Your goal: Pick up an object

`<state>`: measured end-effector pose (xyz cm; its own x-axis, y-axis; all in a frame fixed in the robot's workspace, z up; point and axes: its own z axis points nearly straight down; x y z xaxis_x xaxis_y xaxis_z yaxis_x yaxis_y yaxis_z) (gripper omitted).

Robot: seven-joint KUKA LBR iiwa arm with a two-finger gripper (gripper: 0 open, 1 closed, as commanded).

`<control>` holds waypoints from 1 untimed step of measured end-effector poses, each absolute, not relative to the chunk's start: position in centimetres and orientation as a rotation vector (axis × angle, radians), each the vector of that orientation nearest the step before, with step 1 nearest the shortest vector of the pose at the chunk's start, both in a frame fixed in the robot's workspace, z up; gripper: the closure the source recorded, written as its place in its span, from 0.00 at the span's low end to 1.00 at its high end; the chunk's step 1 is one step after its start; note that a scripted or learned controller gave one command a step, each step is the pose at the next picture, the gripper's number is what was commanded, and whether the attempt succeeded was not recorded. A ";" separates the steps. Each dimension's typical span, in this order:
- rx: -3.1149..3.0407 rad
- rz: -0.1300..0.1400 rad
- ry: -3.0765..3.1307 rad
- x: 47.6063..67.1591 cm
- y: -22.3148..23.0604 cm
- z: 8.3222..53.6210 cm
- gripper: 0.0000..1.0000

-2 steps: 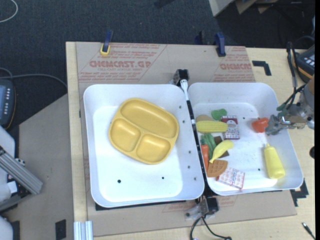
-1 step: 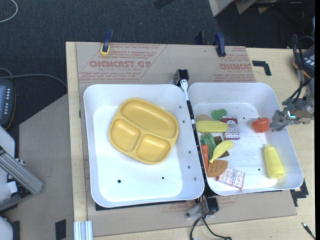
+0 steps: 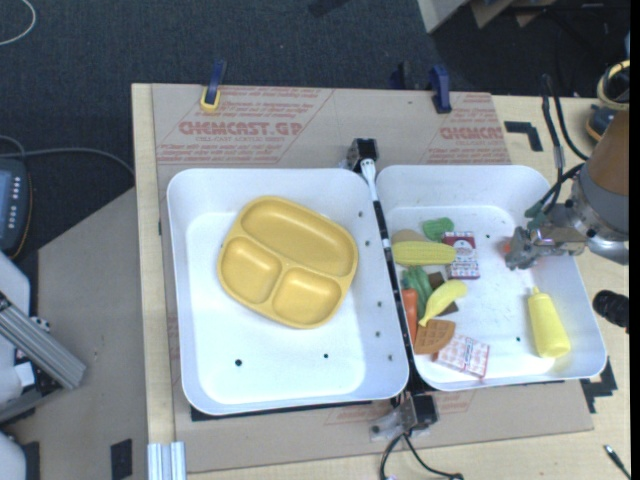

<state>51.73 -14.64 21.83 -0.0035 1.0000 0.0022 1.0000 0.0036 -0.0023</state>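
- Bench board (image 3: 330, 118): brown sheet under everything, red print reading "CHEMCAST GP" repeated across its far strip, well beyond the jaws.
- Left bin (image 3: 200, 368): white and shallow, far off to the left of the jaws, across the divider.
- Right bin (image 3: 570, 368): white as well, and the jaws hang over its right half.
- Yellow divided plate (image 3: 288, 261): three compartments, sitting in the left bin, well away from the jaws.
- Arm (image 3: 610, 183): grey with an orange band, coming in from the right edge.
- Gripper (image 3: 520, 251): low over bare bin floor, nothing seen between the jaws; whether they stand apart or together, I cannot tell.
- Yellow bottle (image 3: 547, 325): lying just below the jaws, nearest thing to them, not touching.
- Corn cob (image 3: 424, 253): lying flat, well left of the jaws.
- Banana (image 3: 443, 299): left and below the jaws, beside an orange carrot (image 3: 410, 308).
- Red-and-white packet (image 3: 462, 355): print too small to read, below left.
- Small red-and-white box (image 3: 461, 255): between corn and jaws, label unreadable.
- Green piece (image 3: 437, 229): left of the jaws, slightly farther back.
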 end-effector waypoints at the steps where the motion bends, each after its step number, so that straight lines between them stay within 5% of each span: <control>1: -2.216 -0.004 -2.229 52.7 -9.7 23.1 1.00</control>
